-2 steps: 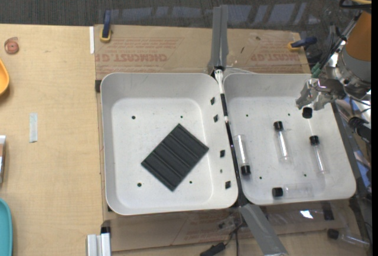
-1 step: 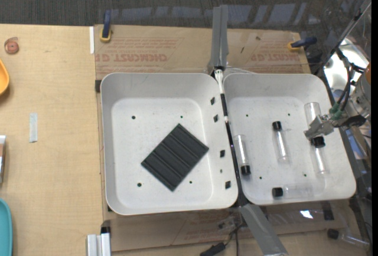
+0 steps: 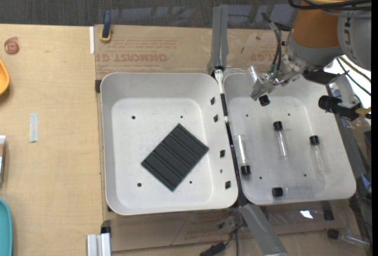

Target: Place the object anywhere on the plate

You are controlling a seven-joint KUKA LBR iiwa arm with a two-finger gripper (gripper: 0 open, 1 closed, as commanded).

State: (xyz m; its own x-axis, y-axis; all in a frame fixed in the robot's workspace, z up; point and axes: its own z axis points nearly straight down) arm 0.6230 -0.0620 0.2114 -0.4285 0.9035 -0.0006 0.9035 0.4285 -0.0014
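A dark grey ribbed plate (image 3: 175, 156) lies flat and turned at an angle in the left bin (image 3: 118, 131). Several clear tubes with black caps lie in the right bin (image 3: 331, 187): one by its left wall (image 3: 241, 153), one in the middle (image 3: 280, 141), one to the right (image 3: 318, 156) and one along the near wall (image 3: 288, 191). My gripper (image 3: 260, 88) hangs over the far left corner of the right bin, well apart from the plate. A small clear-and-black shape sits at its tip, and I cannot make out whether it is a tube or part of the gripper.
A raised divider (image 3: 223, 113) with black clips separates the two bins. Cables and a black fitting (image 3: 331, 103) hang off the arm over the right bin's far right side. Brown cardboard (image 3: 153, 51) lies behind the bins, and a wooden table (image 3: 47, 131) stands to the left.
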